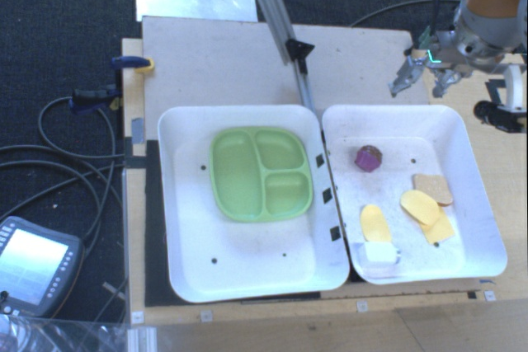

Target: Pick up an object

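Observation:
My gripper hangs above the far edge of the right bin, open with nothing between its fingers. Inside that bin lie a small purple object, a tan slice, a yellow oval piece overlapping a smaller yellow piece, another yellow piece and a white block. The purple object sits below and to the left of the gripper, well apart from it.
The left bin holds a green divided plate. A slanted metal pole crosses the back of the bench. Cables and a handheld pendant lie off the bench to the left.

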Motion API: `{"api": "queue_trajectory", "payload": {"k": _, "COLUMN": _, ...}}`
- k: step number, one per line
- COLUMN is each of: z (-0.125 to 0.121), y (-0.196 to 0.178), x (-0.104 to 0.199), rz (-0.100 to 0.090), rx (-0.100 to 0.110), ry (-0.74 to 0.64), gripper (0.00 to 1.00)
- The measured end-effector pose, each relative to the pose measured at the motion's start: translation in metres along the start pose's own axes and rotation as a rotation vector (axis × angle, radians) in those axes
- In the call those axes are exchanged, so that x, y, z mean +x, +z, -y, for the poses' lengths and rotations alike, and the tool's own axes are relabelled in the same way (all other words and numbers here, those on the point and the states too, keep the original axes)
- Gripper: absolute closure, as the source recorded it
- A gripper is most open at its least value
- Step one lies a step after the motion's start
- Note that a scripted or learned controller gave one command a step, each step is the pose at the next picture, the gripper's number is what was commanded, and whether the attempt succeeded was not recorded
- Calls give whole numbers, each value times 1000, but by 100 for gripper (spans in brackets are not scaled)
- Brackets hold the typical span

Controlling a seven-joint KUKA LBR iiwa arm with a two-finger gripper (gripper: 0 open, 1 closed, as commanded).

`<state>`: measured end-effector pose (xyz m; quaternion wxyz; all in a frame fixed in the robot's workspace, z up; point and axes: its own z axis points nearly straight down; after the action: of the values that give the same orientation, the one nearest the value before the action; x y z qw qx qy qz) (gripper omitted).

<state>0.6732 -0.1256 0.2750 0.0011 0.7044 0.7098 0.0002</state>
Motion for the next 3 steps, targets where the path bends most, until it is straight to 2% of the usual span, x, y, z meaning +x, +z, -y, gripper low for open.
{"api": "queue_trajectory", "payload": {"k": 1, "z": -4, "y": 43, "x": -4, "rz": 0, "rx": 3, "ry": 5, "gripper": 0}}
{"api": "queue_trajectory", "payload": {"k": 3, "z": 3, "y": 167, "x": -1, "rz": -1, "rx": 5, "ry": 6, "gripper": 0}}
